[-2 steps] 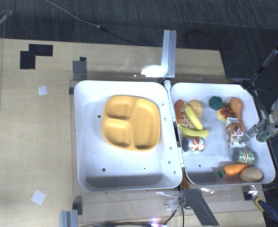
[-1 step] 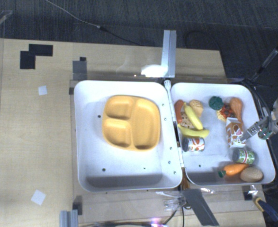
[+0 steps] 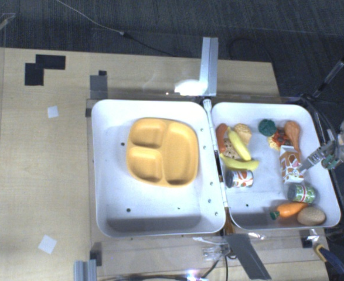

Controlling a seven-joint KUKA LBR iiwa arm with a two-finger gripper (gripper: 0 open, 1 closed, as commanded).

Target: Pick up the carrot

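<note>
Carrot (image 3: 289, 210) lay roughly left-right near the right bin's (image 3: 259, 212) front wall, below-left of the end effector (image 3: 310, 160), whose opening I couldn't tell; apparently empty.

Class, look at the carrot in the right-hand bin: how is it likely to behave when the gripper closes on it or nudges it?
The carrot looks like a stiff, smooth toy, so it probably won't flex but may slip. Its rounded, tapered body could roll. It lies against the potato and beside the green can, so a nudge may shift them.
</note>
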